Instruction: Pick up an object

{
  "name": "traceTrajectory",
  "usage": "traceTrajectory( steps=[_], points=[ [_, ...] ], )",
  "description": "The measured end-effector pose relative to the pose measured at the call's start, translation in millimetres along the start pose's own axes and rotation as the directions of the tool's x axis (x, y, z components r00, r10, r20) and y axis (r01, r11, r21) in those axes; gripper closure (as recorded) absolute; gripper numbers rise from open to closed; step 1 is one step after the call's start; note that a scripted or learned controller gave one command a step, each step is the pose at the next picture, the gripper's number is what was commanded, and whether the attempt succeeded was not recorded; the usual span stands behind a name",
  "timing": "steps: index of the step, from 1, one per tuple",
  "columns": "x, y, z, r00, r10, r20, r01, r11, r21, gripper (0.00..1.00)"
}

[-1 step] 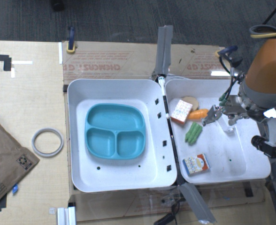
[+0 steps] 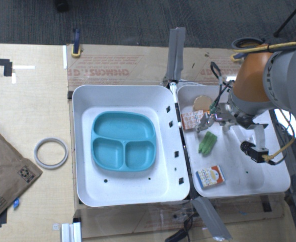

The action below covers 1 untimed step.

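- grey arm (image 2: 269, 79) with orange band: reaches in from the right over the far half of the right bin, bent down so the wrist comes at the objects from above.
- left bin (image 2: 77, 135): lies just beside the right bin, rims touching at the middle; holds a blue divided plate (image 2: 124, 141) flat at its centre.
- right bin (image 2: 238, 175): holds all the small pickable things, which likely explains the arm working on this side.
- tape ring (image 2: 51, 152): sits on the bench left of both bins, well apart from the work.
- gripper (image 2: 208, 122): hangs low at the far left of the right bin, between a red-and-white packet (image 2: 192, 120) and a green object (image 2: 207, 143); too small and cluttered to tell whether spread or closed, or whether anything is gripped.
- small carton (image 2: 210, 177): lies flat toward the near side, apart from the gripper.
- green object: just near of the gripper, probably the closest candidate for a pick.
- tan round piece (image 2: 202, 103): rests by the far wall, beyond the packet.
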State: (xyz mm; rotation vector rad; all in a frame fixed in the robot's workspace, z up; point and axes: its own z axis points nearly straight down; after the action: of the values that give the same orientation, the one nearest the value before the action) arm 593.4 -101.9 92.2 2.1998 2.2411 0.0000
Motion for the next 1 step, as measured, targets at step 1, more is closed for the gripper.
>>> traceTrajectory(
  steps=[1],
  points=[
    [1.6, -28.4, 0.7, 0.989, -0.146, -0.002, 0.146, 0.989, 0.003, 0.00]
  ],
)
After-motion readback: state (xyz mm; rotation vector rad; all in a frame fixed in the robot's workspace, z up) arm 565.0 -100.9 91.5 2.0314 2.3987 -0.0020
